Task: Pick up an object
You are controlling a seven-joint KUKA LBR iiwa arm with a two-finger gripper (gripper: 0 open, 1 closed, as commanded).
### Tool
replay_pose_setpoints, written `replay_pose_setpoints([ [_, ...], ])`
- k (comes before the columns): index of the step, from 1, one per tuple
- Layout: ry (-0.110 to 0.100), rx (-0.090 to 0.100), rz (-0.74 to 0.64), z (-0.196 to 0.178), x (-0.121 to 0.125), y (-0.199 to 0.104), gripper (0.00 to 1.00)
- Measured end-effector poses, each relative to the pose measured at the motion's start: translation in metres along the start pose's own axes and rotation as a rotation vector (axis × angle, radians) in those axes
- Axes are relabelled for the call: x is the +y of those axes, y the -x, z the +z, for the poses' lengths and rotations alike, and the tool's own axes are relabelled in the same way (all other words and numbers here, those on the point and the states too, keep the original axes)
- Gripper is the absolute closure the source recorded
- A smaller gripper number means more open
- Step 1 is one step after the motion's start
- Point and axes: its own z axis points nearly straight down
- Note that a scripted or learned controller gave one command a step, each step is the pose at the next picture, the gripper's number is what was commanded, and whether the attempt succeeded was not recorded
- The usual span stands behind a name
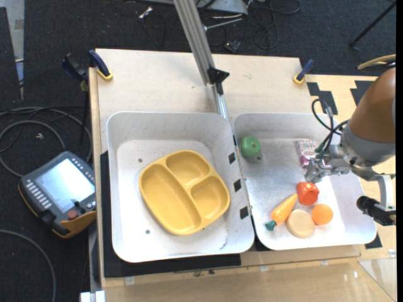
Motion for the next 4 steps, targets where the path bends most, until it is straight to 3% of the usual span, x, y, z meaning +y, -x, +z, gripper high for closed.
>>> replay_pose_setpoints([
  [1,0.002,-0.001,-0.001,-0.064,0.003,0.003,1.00],
  [2,-0.002,0.000,-0.002,-0.077,0.004,0.003,1.00],
  [4,-0.006,0.004,-0.005,-0.065,0.012,-0.093,1.00],
])
